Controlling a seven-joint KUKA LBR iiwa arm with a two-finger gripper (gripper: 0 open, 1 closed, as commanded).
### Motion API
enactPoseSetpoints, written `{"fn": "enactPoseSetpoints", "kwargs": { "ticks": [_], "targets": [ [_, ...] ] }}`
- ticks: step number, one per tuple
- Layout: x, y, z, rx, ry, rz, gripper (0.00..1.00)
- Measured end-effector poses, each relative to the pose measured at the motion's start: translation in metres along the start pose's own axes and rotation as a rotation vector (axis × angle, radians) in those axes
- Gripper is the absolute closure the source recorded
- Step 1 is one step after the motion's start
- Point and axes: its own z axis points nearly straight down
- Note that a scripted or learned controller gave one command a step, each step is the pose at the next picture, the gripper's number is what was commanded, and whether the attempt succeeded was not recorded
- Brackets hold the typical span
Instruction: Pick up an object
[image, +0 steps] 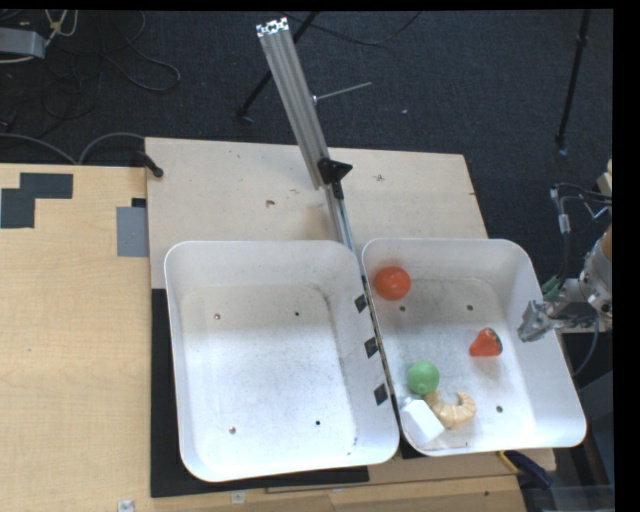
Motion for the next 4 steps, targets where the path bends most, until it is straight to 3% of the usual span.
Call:
{"fn": "enactPoseSetpoints", "kwargs": {
  "ticks": [4],
  "targets": [
    [0.198,0.009,-0.002,0.008,0.004,-0.003,1.0]
  ]
}}
